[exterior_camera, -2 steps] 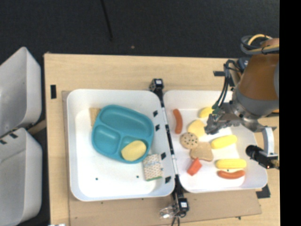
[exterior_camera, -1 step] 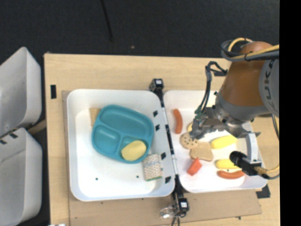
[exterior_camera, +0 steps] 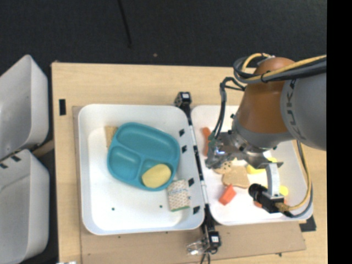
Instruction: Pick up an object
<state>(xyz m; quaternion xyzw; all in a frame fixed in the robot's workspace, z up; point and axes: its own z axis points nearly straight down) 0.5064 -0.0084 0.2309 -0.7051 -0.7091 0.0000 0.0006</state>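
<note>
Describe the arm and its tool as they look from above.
The arm is grey with a broad orange band above the wrist. Black cables loop beside it, and a yellow one runs along its top. The tool is dark metal with black fittings.

Your arm [exterior_camera: 286,111] comes in from the right edge, grey casing leading to the orange band above the wrist, and bends steeply down toward the tabletop. Black and yellow cables loop around the wrist. Your pincer [exterior_camera: 215,157] sits low beneath the wrist, pointing down, mostly hidden by it.
</note>
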